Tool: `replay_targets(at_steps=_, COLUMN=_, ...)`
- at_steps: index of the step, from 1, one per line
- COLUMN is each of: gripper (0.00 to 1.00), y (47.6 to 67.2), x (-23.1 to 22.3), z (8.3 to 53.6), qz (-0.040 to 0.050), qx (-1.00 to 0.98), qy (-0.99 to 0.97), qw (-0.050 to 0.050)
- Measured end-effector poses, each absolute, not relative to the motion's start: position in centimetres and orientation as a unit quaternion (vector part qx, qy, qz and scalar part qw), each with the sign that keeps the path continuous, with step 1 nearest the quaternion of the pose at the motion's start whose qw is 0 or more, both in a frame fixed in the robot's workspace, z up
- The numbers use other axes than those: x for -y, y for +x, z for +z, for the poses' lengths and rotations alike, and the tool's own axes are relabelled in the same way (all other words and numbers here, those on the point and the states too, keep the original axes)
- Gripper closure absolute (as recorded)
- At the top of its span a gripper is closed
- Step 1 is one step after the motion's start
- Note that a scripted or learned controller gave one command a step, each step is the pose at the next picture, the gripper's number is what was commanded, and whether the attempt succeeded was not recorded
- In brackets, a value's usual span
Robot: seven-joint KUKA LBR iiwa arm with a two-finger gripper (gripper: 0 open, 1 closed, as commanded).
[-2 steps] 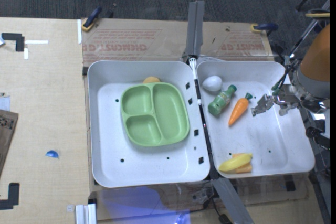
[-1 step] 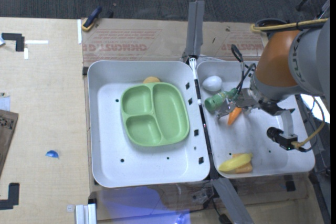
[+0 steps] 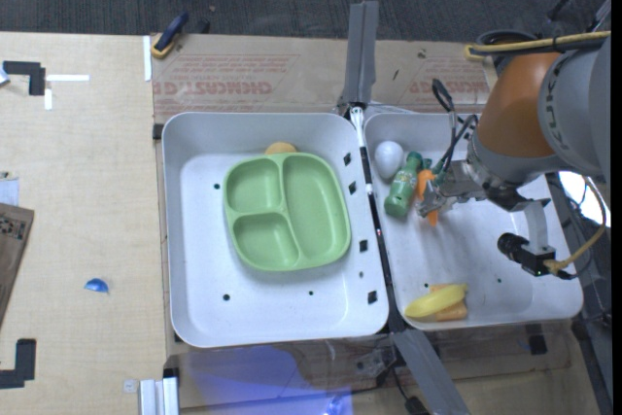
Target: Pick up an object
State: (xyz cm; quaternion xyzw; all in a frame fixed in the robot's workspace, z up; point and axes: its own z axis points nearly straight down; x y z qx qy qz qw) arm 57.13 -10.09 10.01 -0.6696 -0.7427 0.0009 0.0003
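Over the right bin [image 3: 544, 306], arm [image 3: 544, 102] bent down from the right, pincer [image 3: 434, 199] low beside green bottle [image 3: 401, 190], its grip impossible to tell.

Two white bins, left [image 3: 185, 238] and right [image 3: 505, 292], are set side by side on the desk [image 3: 78, 209], beside a small blue piece [image 3: 95, 286].

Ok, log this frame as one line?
arm: over right bin | tool: beside green bottle | left bin: green divided plate | grasp: unclear
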Motion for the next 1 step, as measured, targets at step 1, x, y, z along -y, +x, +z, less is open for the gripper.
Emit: replay_targets(at_steps=1, gripper=1.0, y=61.98, x=7.1, z=19.14, qz=0.001, qx=0.697, qy=-0.717, qw=0.0)
